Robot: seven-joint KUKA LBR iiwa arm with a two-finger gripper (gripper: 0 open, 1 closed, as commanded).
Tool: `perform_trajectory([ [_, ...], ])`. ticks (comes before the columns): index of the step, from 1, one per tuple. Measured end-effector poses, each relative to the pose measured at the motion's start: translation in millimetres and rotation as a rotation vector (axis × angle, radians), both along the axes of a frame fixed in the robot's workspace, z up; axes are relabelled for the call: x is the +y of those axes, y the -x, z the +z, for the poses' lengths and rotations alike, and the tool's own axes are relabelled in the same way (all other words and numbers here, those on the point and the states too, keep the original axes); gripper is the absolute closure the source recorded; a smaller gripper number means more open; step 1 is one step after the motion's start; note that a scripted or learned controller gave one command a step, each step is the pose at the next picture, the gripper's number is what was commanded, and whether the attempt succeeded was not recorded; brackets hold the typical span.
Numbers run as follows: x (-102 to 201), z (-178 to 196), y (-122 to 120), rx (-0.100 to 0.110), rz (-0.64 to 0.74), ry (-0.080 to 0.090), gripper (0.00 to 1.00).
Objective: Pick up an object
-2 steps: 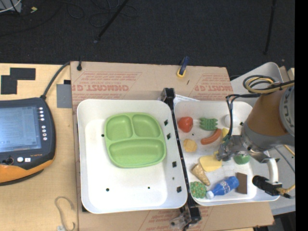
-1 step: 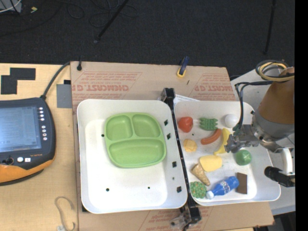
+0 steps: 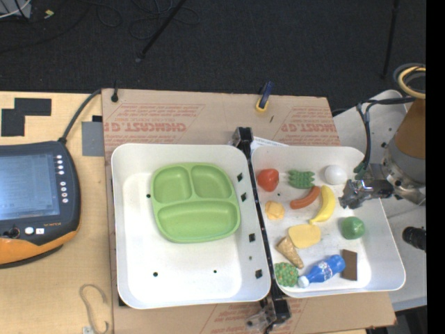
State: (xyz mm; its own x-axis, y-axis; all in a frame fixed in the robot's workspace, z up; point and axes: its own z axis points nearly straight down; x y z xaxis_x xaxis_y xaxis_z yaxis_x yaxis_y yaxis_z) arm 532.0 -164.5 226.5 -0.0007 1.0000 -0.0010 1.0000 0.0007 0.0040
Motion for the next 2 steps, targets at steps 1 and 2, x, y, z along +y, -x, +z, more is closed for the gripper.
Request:
perform_trajectory([
  [1,-0.6,0.6,0.2,0.006,0.0,-0.002,1.0],
  [2,44.6,1.4,21.6,0.009,0.002,-0.004,1.0],
])
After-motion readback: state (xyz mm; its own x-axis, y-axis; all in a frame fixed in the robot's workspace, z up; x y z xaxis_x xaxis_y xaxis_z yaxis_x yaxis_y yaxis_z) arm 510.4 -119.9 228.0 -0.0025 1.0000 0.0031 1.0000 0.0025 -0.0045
